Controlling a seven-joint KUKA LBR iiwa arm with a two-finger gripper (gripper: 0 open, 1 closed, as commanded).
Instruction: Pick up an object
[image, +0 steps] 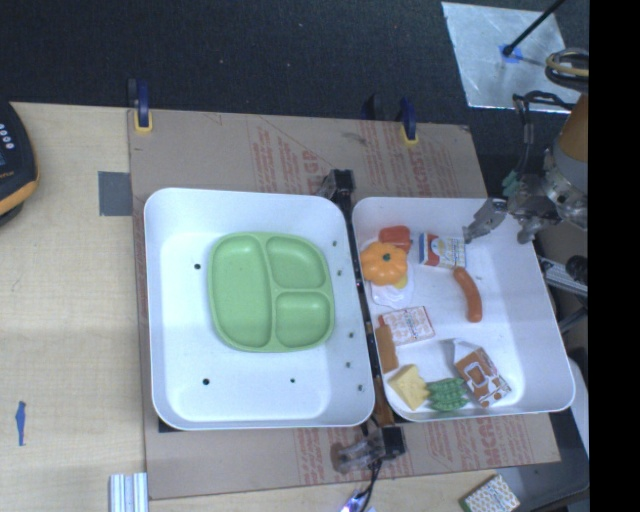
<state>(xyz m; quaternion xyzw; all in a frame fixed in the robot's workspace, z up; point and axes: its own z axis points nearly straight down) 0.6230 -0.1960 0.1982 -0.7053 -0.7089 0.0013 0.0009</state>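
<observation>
The pincer (502, 222) hangs open over the far right of the right bin (545, 330), fingers spread, with nothing between them. Below lie a sausage (468, 294), a small carton (436, 250) with blurred print, an orange pumpkin (385, 263), and a labelled packet (407, 324) whose writing is illegible. The left bin (180, 380) holds a green divided plate (270, 291). Red lettering on the cardboard (270, 150) covering the worktop (60, 300) is unreadable.

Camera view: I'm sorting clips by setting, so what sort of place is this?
Probably a robotics lab bench: two white bins on clamped cardboard, toy food like a pumpkin, and the end effector.
</observation>
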